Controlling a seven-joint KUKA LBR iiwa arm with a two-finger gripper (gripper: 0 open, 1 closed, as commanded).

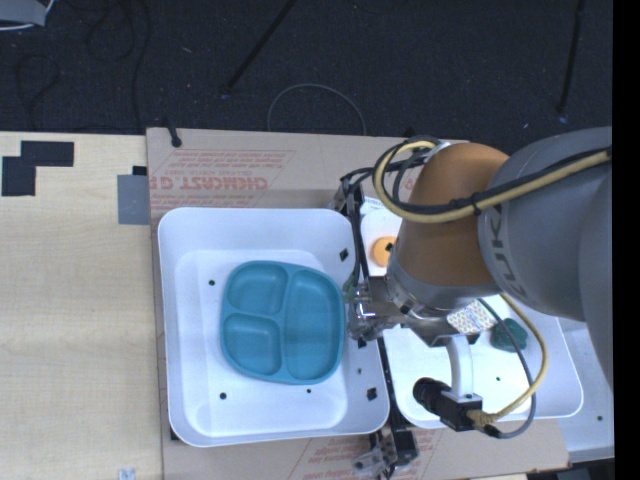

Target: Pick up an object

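Camera view looks down on two shallow white bins set side by side on the bench (80,298), presumably so the arm can carry things from one to the other. The left bin (190,258) holds one thing, a blue divided plate (280,320) with three compartments, lying flat near the bin's middle and a little toward its right wall. The right bin (560,393) is largely covered by the arm (540,228), which reaches in from the right and hangs low over it, its orange band (450,228) bent above the wall the two bins share. That posture suggests the program is working among the right bin's contents, not going for the plate.

Three small things peek out round the wrist: one orange object (381,251) at the far left of that bin, one teal object (509,336) to the right, and one checkered white item (470,318) just beside it. Any of these, or the plate, could serve as the object to pick up. The hand (362,313) sits close to the shared wall, mostly hidden under the wrist; I cannot tell its state, and nothing can be seen held.
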